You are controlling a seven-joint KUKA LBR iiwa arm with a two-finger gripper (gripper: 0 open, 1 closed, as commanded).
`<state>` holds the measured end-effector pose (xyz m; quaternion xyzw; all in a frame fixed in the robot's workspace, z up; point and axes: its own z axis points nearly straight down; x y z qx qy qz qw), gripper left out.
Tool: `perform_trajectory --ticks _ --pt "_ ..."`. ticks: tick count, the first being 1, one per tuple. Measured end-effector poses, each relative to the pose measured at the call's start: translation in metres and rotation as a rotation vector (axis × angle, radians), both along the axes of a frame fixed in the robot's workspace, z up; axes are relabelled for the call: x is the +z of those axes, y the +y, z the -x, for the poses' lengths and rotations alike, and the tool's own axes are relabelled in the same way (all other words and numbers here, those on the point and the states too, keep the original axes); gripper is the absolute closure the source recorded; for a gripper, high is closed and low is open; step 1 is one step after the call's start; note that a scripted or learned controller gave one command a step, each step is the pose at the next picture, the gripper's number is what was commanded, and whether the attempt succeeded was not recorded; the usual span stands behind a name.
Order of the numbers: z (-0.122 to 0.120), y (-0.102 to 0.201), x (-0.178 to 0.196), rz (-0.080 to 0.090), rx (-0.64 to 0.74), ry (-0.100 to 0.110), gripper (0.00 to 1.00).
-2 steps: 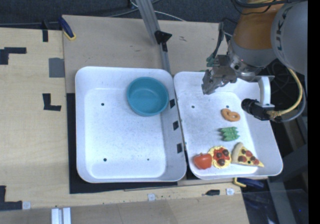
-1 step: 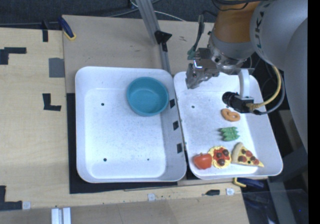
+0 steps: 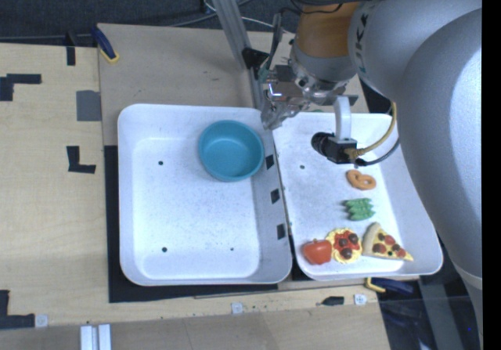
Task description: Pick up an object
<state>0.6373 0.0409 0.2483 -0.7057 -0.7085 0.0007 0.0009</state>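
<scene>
Two shallow white plastic bins (image 3: 141, 184) lie together on my tabletop (image 3: 47, 207), and my end effector (image 3: 274, 115) hangs above their shared far rim, its opening impossible to judge, while the round blue plastic bowl (image 3: 230, 150) waits just beside it, probably my nearest target.

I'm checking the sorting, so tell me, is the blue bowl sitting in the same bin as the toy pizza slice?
No, the blue bowl sits in the left bin, while the pizza slice lies in the right bin.
</scene>
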Motion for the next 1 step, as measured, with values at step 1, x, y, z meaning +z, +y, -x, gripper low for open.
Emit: perform_trajectory --ticks 1 --pt "-0.0206 0.0501 -0.0008 0.000 0.000 -0.002 1.00"
